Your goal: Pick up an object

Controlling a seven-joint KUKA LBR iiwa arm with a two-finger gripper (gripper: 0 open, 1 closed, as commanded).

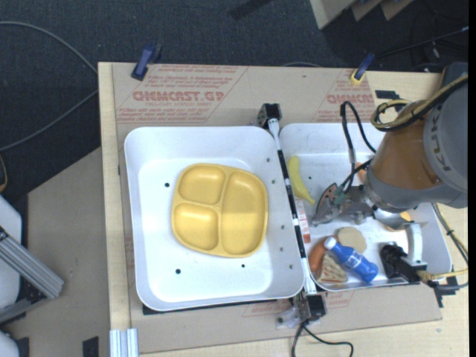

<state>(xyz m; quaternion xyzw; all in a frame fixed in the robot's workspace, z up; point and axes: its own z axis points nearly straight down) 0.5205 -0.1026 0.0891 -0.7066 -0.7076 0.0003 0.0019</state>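
Note:
The right bin [320, 141] holds a yellow banana [300, 181] near its left wall. At its front lie a blue bottle with a white cap [352, 259], a round beige piece [352, 238], an orange-red piece [317, 254] and a tan wedge [333, 271]. My gripper [327, 205] hangs low over the middle of this bin, just right of the banana's lower end and above the beige piece. Nothing can be seen held in it. The grey and orange arm [405, 166] covers the bin's right part.
The left bin [149, 199] carries a yellow divided plate [220, 209] in its middle. A black rail [286, 184] separates the two bins. Blue clamps [143, 62] sit at the cardboard's back edge. Cables loop above the right bin.

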